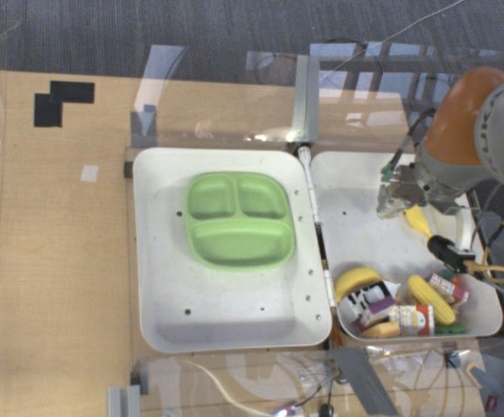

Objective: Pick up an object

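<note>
Toys (400, 307) heaped in rt bin (356, 233) – green tray (237, 220) in lt bin (165, 259).

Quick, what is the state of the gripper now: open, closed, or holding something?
Gripper: cannot be told; it hangs over the right bin, with no object visibly between its tips.

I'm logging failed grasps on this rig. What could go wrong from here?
The end effector hangs over a bare stretch of the right bin, apart from the pile, so closing here might grab nothing. The yellow items and small packages lie crowded in the near corner; a descent there may pinch two things or push them aside.
</note>
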Controlling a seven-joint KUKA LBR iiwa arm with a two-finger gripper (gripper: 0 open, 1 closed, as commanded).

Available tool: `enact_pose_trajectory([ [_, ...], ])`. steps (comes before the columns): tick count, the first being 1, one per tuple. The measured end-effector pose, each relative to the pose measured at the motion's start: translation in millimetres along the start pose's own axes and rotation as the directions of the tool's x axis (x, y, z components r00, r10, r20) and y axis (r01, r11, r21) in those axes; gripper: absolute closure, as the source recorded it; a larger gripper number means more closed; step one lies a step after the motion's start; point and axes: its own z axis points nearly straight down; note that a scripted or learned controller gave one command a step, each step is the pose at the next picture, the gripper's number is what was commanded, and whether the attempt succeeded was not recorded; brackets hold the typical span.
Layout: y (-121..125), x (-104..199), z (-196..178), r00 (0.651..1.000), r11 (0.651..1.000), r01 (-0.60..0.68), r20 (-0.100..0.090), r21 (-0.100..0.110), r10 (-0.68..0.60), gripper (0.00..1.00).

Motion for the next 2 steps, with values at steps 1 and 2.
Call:
enact_pose_trajectory([
  [1, 0, 0, 0, 1.000, 1.000, 0.000, 0.000, 0.000, 0.000, 0.00],
  [2, -9, -16, -24, 0.987, 0.987, 0.158, 0.001, 0.004, -0.158, 0.00],
])
